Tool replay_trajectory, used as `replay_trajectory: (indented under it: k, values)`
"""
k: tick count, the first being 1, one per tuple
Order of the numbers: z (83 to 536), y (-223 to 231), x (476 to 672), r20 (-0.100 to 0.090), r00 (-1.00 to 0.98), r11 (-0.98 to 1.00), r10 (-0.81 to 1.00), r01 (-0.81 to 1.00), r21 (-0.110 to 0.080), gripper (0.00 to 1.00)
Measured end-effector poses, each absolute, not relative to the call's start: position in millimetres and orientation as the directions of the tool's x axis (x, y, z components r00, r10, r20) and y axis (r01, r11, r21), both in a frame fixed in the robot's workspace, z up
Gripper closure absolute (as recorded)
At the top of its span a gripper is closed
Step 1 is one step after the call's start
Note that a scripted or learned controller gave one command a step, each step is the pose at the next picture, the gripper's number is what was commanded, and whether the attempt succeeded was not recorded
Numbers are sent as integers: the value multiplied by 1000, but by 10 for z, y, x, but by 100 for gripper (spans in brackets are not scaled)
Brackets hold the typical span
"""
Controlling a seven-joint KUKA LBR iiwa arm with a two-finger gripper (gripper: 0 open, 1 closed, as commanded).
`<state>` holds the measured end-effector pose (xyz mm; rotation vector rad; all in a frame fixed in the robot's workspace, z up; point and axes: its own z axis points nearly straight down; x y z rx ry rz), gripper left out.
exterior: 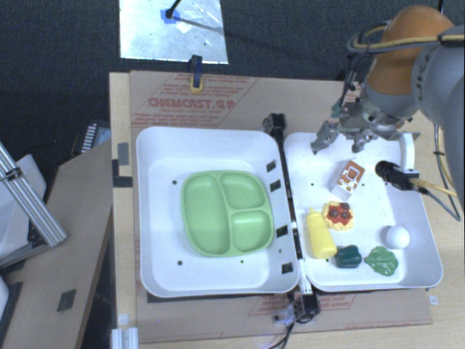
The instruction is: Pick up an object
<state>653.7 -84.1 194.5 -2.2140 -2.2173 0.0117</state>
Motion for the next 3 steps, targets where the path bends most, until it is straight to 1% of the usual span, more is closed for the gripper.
replay_trajectory:
  k: [1,2,3]
  values:
    - [2017,-839,6565,0,-3,3,1000,1000,1,0]
    - [1556,-892,6637,0,-2,2,1000,1000,-1,0]
    - [938,-869,6675,0,-5,5,1000,1000,-3,0]
